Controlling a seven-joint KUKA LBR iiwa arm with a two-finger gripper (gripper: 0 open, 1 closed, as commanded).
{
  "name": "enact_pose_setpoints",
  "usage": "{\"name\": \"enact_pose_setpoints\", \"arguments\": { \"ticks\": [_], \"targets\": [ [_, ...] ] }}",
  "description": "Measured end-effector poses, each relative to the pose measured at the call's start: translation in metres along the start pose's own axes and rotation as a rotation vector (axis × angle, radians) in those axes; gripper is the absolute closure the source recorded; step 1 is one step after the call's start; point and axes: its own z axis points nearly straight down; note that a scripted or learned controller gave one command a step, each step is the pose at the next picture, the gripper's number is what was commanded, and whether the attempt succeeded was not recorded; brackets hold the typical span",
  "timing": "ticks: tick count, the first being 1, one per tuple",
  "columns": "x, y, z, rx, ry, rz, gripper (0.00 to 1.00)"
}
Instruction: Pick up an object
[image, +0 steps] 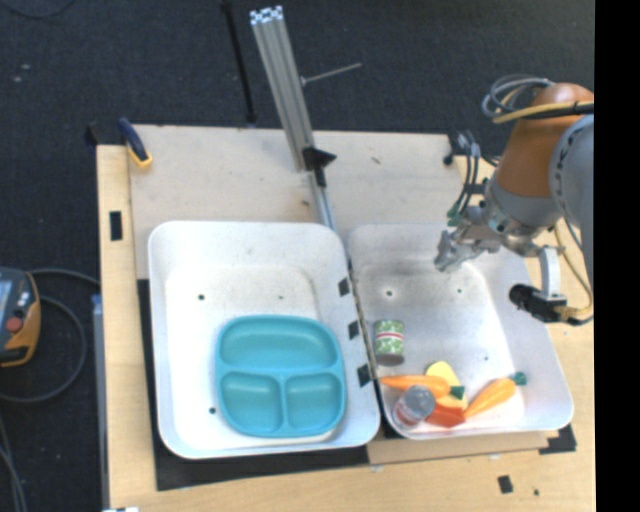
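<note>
Claw (452, 250) hangs at the upper right of the frame, over the far end of the right bin (420, 250), tipped down from the grey wrist; nothing sits between its tips, and whether it is released or clenched I cannot tell at this size. Possible things to pick lie well apart from it, crowded at the lower edge of that bin: a small can (389, 339) standing by the left wall, a carrot (492, 396) lying aslant near the right corner, a second carrot (407, 381), a yellow piece (442, 376), a red piece (446, 417) and a grey-topped round thing (416, 403), all touching or nearly so. That huddle probably makes a clean grasp harder; the can, a little apart, looks the easier target. In the left bin (250, 250) a blue divided tray (281, 375) lies flat. Both bins rest side by side on the bench (220, 170).
</note>
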Motion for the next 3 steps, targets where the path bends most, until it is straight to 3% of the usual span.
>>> {"name": "enact_pose_setpoints", "arguments": {
  "ticks": [1,3],
  "targets": [
    [-0.001,0.002,-0.054,0.0,0.0,-0.006,1.0],
    [0.107,-0.011,-0.067,0.006,0.003,-0.01,1.0]
  ]
}}
